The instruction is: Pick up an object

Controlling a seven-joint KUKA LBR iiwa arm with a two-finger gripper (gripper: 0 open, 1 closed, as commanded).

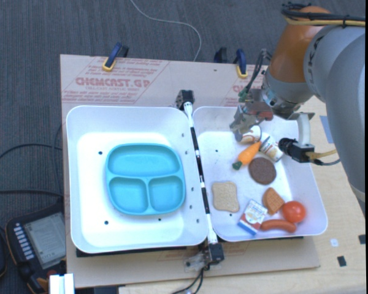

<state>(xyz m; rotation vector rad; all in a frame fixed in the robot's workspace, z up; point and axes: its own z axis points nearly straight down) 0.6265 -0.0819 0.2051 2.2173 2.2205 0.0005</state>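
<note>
Camera view: arm [322,48] enters at three o'clock; right bin [218,115] keeps every item. Gripper [250,129] hovers just above the carrot [248,154], at its twelve o'clock; grasp state unclear. Nothing lifted yet.

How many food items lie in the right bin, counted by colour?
Orange: 1, carrot
Red: 2, tomato, sausage
Brown: 3, round patty, bread slice, small cracker
White with print: 1, carton
Total: 7
</note>
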